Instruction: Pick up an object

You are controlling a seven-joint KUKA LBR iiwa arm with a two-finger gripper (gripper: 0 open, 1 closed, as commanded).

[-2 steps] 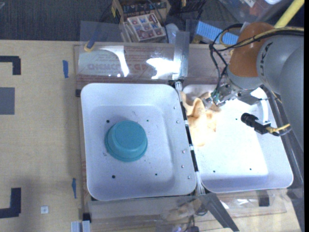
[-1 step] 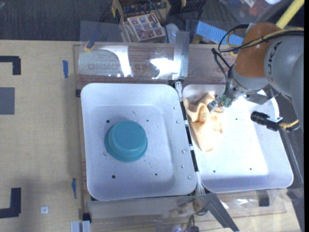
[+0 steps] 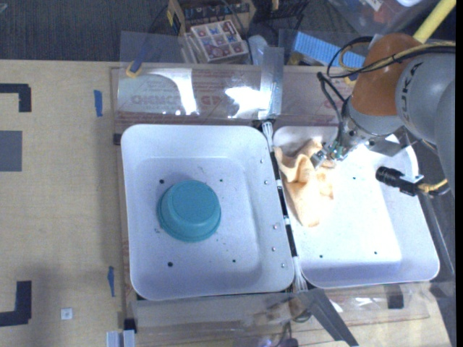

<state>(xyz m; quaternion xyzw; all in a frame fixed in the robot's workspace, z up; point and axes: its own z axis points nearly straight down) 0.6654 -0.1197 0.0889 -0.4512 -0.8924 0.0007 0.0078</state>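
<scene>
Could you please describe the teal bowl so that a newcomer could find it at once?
Look at the left bin of the two white ones. The teal bowl sits upside down near its middle, round and solid-coloured, unlike the crumpled pale cloth in the right bin.

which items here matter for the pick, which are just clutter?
In play: gripper at the pale cloth, right bin.
Lying about: teal bowl in left bin, boxes behind the bench, blue tape.

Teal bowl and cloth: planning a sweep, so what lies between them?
In the camera view, bare white floor of the left bin, then the two bins' adjoining rims, separate the teal bowl from the cloth.
</scene>
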